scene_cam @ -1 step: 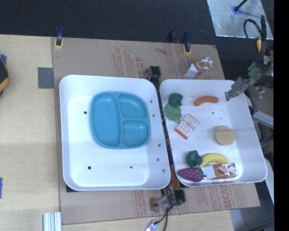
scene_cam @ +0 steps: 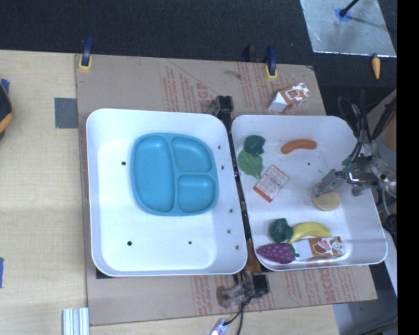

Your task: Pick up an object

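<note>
Overhead, two white bins sit side by side on a sheet of cardboard [scene_cam: 195,82] clamped to the bench [scene_cam: 28,208]. Left bin [scene_cam: 108,246]: one blue divided plate [scene_cam: 174,173], three compartments, lying flat near the middle. Right bin [scene_cam: 366,232]: toy food scattered about. Along its left side, dark green leafy pieces [scene_cam: 251,155], and just below them a small red-and-white packet [scene_cam: 271,183], tilted. Toward the far wall, an orange sausage [scene_cam: 298,145], lying alone. Near the front edge, a cluster: a green vegetable [scene_cam: 280,229], a yellow banana [scene_cam: 309,230], a purple bunch of grapes [scene_cam: 276,252] and a printed carton [scene_cam: 325,247] lying on its side, all close together or touching. The pincer [scene_cam: 333,185] comes in from the right side of the right bin, low over the floor, its tips just above a round tan piece [scene_cam: 327,200], bread roll or cookie, hard to say. Whether it is spread or closed I cannot tell, nor whether it touches the tan piece. Outside the bins, a small milk-style carton [scene_cam: 290,97] lies on the cardboard behind the right bin.
</note>
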`<state>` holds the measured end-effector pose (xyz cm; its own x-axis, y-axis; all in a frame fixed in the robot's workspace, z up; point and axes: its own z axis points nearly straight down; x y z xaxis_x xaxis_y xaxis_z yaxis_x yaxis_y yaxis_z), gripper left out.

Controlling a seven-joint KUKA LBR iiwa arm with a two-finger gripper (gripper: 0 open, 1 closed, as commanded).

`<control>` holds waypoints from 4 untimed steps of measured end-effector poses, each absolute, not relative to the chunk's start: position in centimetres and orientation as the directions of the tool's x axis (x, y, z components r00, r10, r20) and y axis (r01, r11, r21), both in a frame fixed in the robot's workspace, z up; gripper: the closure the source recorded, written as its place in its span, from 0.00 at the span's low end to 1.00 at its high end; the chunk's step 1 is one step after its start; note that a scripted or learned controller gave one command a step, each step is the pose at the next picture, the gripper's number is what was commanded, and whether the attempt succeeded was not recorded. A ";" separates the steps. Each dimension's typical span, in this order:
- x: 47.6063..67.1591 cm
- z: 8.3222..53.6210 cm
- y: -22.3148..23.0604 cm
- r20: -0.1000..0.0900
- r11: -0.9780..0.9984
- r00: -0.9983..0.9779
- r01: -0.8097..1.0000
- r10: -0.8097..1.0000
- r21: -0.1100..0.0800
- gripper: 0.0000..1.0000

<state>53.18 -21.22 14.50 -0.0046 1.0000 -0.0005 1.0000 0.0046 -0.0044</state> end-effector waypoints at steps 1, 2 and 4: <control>55.6 9.1 -21.2 0.000 0.005 -0.005 1.000 1.000 -0.005 0.00; 55.6 10.2 -21.3 -0.001 0.008 -0.008 1.000 1.000 -0.006 1.00; 65.1 9.2 -11.1 0.000 0.005 -0.005 1.000 1.000 -0.003 1.00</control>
